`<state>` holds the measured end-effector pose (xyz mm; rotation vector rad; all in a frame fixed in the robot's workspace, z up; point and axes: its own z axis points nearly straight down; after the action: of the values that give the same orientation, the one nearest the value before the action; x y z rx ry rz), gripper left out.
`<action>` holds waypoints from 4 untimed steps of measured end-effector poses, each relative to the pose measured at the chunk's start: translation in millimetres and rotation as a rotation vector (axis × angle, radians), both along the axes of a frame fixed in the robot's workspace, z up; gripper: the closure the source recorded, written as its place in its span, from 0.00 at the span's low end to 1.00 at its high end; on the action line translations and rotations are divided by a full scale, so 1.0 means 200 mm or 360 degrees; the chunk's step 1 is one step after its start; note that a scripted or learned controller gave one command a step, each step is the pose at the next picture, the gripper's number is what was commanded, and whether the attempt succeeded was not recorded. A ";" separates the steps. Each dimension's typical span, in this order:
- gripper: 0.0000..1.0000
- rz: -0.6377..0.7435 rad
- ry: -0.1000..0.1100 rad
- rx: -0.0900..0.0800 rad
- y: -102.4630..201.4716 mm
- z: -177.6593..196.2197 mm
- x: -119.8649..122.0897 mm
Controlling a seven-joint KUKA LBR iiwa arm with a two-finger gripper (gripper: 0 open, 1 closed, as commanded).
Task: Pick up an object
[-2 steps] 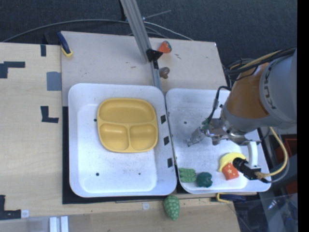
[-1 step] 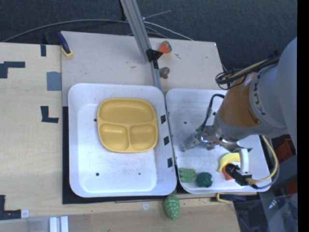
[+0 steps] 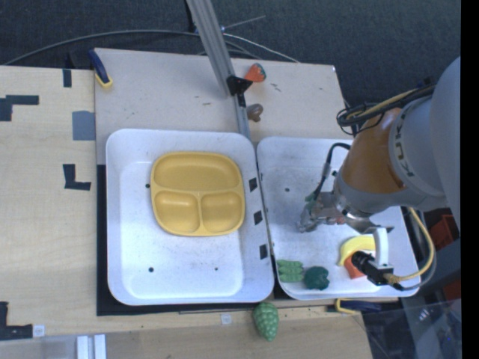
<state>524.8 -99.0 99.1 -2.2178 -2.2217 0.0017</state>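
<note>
My gripper [image 3: 309, 217] is low over the right bin [image 3: 288, 163], near its middle, with the grey arm and its orange band [image 3: 370, 163] just to the right. Near the gripper the bin floor is bare. Along the right bin's front edge lie a light green toy [image 3: 290, 269] and a dark green toy [image 3: 316, 277]. A yellow piece [image 3: 356, 246] and a small orange piece [image 3: 352, 268] lie at the front right, below the wrist and partly hidden by a black part of the arm. Nothing shows in the gripper's grasp.
A yellow divided plate [image 3: 198, 193] lies in the left bin [image 3: 127, 275]. A green bumpy toy [image 3: 266, 320] sits on the bench outside the bins' front edge. Behind the bins are a slanted metal pole [image 3: 213, 40], an orange toy [image 3: 256, 72] and a small brown one [image 3: 254, 112].
</note>
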 end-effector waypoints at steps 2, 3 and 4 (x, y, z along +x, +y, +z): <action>1.00 -0.0002 -0.0010 -0.0004 -0.07 0.59 0.05; 1.00 -0.0002 -0.0011 -0.0004 -0.12 0.85 0.07; 1.00 0.0006 -0.0002 0.0000 0.12 0.86 0.01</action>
<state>527.4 -75.3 270.6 -2.2144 -2.2262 0.0002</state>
